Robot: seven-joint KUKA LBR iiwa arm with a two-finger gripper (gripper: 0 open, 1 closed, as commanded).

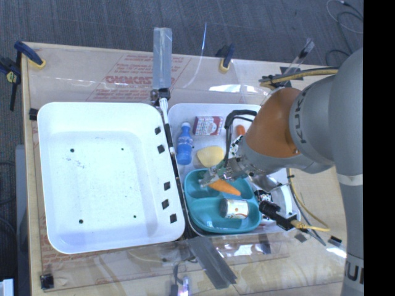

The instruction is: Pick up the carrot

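We are looking down at a slant on a bench with two shallow white bins side by side. The left bin (99, 177) is the larger shape in view; the right bin (185, 113) is crowded and partly covered by the grey arm (321, 122), which reaches in from the right with its orange band (271, 131) above the wrist. Inside the right bin sits a teal divided tray (210, 221), and near the bin's far wall we see a red and white packet (207, 126), a blue bottle (184, 143) and a pale yellow rounded object (210, 155). A small white can (236, 209) lies in the tray's near compartment. The carrot (224, 187) lies on the tray, its long axis running from upper left to lower right. The gripper (229, 171) hangs directly above the carrot's upper end, nearly touching it, so we judge the coming move is a short drop onto it. We cannot tell how the hand is set.
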